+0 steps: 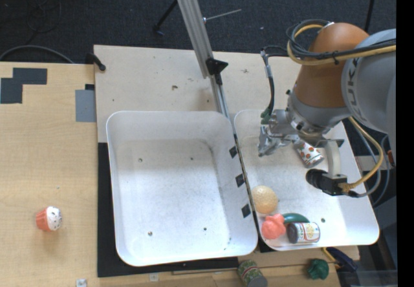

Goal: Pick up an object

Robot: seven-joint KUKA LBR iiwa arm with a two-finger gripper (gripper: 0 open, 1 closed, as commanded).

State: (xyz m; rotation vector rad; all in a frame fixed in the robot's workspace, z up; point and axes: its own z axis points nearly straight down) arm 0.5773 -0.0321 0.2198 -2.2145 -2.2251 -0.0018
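Observation:
My gripper (pixel 270 146) hangs over the upper left part of the right bin (pixel 362 231), open, with nothing between its fingers. A small red-and-white object (pixel 310 154) lies just to its right, partly under the wrist. Lower in the same bin sit a tan ball (pixel 264 199), a pink-red object (pixel 273 227), a dark green item (pixel 295 217) and a small dark jar with a pale label (pixel 304 233). The gripper is well above and apart from that cluster.
The left bin (pixel 123 130) lies beside the right one, with black clips along their shared wall. A slanted aluminium rail (pixel 194 17) reaches down to the bins' back edge. A pink-and-white toy (pixel 49 218) lies on the wooden bench far left. Green objects (pixel 317 269) rest by the front edge.

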